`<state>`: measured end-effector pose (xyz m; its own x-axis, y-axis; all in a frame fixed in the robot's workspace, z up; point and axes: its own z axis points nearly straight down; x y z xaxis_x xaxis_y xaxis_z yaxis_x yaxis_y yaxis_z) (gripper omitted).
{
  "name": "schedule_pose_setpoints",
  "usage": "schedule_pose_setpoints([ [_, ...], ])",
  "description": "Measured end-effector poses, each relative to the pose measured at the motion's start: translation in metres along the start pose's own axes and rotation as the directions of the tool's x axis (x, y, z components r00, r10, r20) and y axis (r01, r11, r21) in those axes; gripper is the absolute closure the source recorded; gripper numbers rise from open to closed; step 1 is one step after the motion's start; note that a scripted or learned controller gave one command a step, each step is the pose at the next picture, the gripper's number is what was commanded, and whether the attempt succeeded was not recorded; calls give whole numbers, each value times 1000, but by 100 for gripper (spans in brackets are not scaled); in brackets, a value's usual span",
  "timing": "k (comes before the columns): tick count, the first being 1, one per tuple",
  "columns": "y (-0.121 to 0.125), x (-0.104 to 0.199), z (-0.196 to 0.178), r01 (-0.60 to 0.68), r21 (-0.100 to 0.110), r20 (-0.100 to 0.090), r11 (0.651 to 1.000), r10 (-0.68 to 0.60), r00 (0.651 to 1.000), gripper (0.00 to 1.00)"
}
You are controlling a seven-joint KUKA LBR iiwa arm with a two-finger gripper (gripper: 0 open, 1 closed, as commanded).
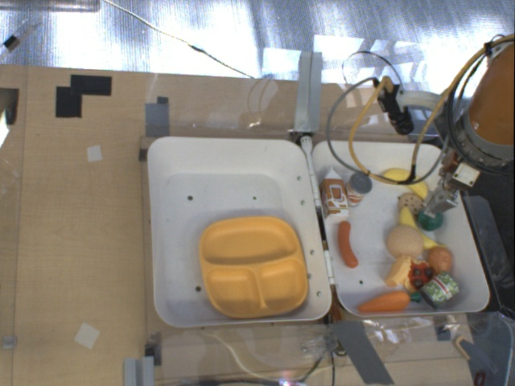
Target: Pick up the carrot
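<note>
A wooden tabletop (72, 240) carried two shallow white plastic bins side by side. In the left bin (173, 175), a yellow three-compartment plastic tray (253, 265) sat toward 5 o'clock. In the right bin (476, 284), a small brown-and-white carton (334, 197) stood at 10 o'clock, with a red sausage-shaped toy (348, 244) just below it. The long orange carrot (385, 302) lay at the bin's 6 o'clock edge, on its side, apart from the arm. Beside it, at about 4 o'clock, clustered a beige round bun-like piece (405, 240), an orange ball (440, 258) and a green-and-white wrapped item (440, 288). The grey arm's jaws (438, 206) hung at 2 o'clock over a teal object (430, 221); whether they were wide or narrow could not be told.
</note>
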<state>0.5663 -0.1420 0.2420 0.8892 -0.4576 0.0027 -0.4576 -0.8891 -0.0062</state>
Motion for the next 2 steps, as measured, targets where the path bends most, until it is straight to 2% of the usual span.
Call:
schedule_pose_setpoints([
  [1, -109, 43, 24, 17, 1, 7, 1000, -17, 1000, 100],
  [2, -103, 47, 22, 6, -2, 3, 1000, -6, 1000, 0],
])
